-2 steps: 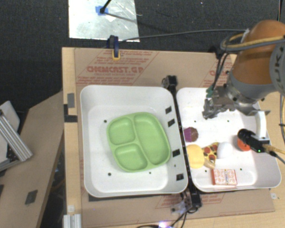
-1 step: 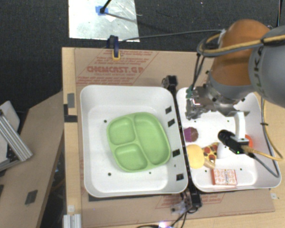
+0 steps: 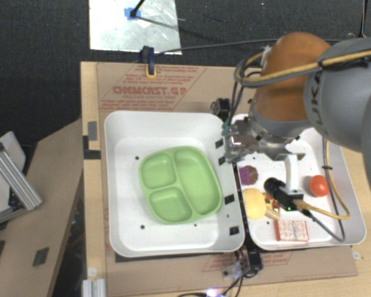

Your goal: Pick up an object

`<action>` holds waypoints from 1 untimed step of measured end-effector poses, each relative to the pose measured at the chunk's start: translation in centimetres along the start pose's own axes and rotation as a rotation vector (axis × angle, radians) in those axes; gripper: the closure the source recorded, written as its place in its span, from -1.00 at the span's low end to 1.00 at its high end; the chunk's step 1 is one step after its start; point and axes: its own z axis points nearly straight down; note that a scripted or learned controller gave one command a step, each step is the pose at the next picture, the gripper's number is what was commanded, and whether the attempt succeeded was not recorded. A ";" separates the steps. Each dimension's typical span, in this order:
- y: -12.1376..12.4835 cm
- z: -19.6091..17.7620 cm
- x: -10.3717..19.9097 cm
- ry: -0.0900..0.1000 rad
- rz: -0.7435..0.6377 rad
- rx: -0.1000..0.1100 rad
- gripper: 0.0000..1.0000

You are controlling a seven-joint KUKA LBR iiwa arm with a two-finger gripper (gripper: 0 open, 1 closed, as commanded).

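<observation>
Closest to the lens is the grey arm, which reaches in from the right with its orange band above the wrist. Its gripper hangs over the near-left corner of the right bin, close to the wall shared with the left bin. The wrist hides it, so I cannot tell whether it is open or closed, and nothing can be seen held in it.

At the far left, a ribbed metal rail lies at a slant off the bench. Next comes the left bin, which holds one thing: a green plate with three compartments, lying flat and slightly turned near the middle. Behind this bin, a cardboard sheet with red lettering lies under both bins. A blue and yellow clamp grips its far edge, and a silver sheet lies beyond that.

In the right bin, a small purple lump sits just below the gripper, beside the shared wall. A yellow ball lies just in front of it. A flat red-patterned box rests near the front edge, and an orange ball sits further right, apart from the others.
</observation>
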 end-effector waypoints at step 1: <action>-0.3 1.6 4.5 0.000 0.002 0.000 1.00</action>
